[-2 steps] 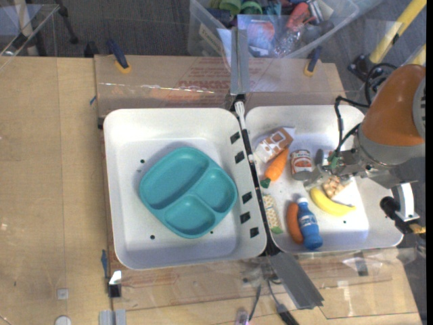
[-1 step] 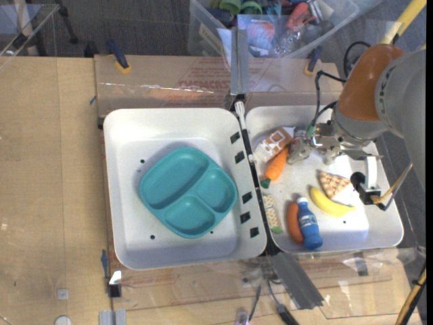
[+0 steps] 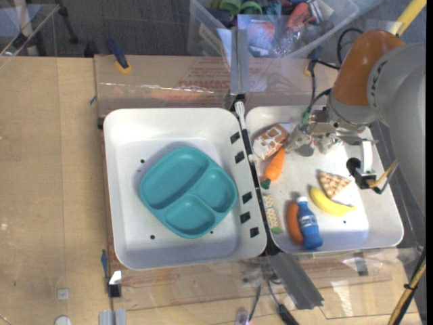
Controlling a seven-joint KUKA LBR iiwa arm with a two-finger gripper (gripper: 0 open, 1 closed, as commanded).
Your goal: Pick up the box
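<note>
Two shallow white bins sit side by side on the wooden bench (image 3: 40, 181), and we read them from the left. The left bin (image 3: 128, 131) holds a teal divided plate (image 3: 187, 191), lying flat and turned at an angle, apart from the bin's walls. A ridge with black clips (image 3: 245, 181) separates it from the right bin (image 3: 379, 225).

Just past that ridge, in the right bin's upper left corner, lies the box (image 3: 270, 139), a small brown-and-white carton tilted on its side. Its lower edge touches the top of a toy carrot (image 3: 274, 166), which slants down toward the ridge. Below, we see an orange-red sausage-shaped toy (image 3: 293, 222) pressed against a blue bottle (image 3: 309, 225), then a banana (image 3: 330, 202) with a pizza slice (image 3: 335, 181) just above it.

The gripper (image 3: 312, 139) hangs low over the upper middle of the right bin, just beside the box on its right, with a narrow strip of white floor between them. We cannot tell how far apart the fingers stand; the metal parts blur together there, and nothing appears held. The grey arm (image 3: 406, 80) with its orange band (image 3: 362, 66) fills the upper right. Behind the bins stands a clear tub of mixed toys (image 3: 270, 5).
</note>
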